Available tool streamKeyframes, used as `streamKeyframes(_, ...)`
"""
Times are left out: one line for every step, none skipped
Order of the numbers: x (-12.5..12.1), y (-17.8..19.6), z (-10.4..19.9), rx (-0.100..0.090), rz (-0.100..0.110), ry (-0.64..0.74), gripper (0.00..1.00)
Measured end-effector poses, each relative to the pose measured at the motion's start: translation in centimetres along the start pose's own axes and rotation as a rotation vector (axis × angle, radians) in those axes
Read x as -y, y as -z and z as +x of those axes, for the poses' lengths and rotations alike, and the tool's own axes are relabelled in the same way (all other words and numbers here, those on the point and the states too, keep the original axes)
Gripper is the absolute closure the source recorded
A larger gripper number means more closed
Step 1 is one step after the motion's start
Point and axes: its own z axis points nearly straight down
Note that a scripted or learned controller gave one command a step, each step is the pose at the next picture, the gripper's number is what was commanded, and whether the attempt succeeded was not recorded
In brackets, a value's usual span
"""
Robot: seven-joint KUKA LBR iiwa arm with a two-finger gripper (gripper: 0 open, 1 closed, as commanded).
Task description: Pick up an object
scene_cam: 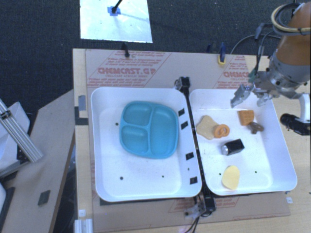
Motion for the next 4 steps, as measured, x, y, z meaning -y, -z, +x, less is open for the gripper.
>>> streamKeyframes(-0.2, 0.7, 0.0, 0.001, -0.012, 0.002, 0.0)
streamKeyframes(-0.1, -3.9, -0.9, 0.001, -0.011, 0.0, 0.0)
streamKeyframes(-0.3, -9.8, -0.2, 0.001, -0.011, 0.0, 0.0)
streamKeyframes(-0.5, -15.8, -0.7, 0.001, -0.011, 0.0, 0.0)
